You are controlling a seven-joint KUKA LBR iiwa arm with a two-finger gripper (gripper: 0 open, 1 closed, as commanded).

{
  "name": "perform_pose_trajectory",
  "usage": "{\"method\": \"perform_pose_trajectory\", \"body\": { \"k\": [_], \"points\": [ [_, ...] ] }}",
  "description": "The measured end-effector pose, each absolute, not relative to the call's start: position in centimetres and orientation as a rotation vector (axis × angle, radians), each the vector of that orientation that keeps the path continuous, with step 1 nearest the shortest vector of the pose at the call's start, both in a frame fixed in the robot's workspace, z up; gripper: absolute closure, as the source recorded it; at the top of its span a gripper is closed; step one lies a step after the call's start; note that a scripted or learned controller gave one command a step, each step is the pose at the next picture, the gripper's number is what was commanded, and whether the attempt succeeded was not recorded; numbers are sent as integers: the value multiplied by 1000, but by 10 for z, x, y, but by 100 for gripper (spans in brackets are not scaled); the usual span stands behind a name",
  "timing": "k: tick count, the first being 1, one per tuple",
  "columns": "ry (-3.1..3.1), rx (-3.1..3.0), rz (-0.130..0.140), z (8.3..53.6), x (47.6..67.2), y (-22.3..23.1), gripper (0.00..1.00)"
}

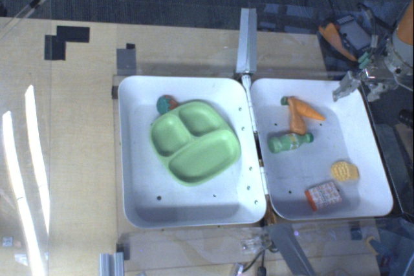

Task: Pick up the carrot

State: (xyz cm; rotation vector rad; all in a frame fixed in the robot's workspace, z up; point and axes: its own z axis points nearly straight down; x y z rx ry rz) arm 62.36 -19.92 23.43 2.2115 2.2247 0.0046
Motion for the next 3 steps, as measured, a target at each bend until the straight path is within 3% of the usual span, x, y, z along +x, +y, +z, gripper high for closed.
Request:
{"method": "perform_pose_trajectory", "body": {
  "k": [1, 2, 3],
  "points": [
    [2678, 1626, 6, 97, 636, -171, 0],
    [2675, 1623, 9, 109, 637, -170, 100],
    [2828, 1346, 6, 192, 671, -116, 100]
  ]
}}
